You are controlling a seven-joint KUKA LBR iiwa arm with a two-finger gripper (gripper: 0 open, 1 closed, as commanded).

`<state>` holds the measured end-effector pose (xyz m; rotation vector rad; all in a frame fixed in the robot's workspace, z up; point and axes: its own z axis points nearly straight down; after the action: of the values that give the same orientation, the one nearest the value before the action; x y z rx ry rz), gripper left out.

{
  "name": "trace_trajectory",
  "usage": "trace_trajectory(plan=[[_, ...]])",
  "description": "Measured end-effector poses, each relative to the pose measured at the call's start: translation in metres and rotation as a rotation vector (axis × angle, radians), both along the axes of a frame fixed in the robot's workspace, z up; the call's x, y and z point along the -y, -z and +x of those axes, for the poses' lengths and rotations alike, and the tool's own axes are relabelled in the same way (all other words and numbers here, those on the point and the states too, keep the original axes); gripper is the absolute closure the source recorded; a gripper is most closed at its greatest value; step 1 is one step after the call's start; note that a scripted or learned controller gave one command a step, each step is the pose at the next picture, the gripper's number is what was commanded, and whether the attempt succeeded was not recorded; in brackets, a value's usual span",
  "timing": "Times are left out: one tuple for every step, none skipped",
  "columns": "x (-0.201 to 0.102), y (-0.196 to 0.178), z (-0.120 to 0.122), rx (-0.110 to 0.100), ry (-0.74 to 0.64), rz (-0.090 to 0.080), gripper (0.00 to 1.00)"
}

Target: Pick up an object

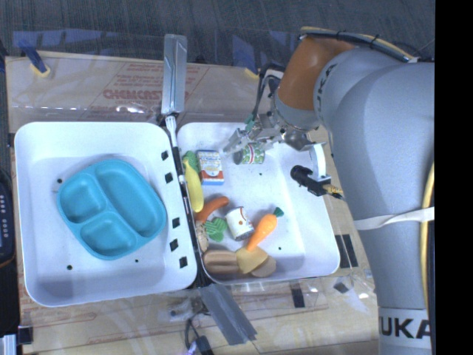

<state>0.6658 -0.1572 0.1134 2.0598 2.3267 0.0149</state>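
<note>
My gripper hangs over the back of the right bin, under the orange-banded wrist. A small green and red can lies right at its tip, touching or nearly touching it. Whether the can is held, I cannot tell. To the left of the can stands a small white and blue carton. A yellow banana lies along the bin's left wall.
Toward the front of the right bin lie a carrot, a white can, an orange piece, a green piece and bread pieces. The left bin holds a blue divided plate.
</note>
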Motion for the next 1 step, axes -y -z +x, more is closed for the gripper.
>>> trace_trajectory(plan=[[-0.009, -0.0466, -0.0072, -0.028, -0.164, 0.01, 0.0]])
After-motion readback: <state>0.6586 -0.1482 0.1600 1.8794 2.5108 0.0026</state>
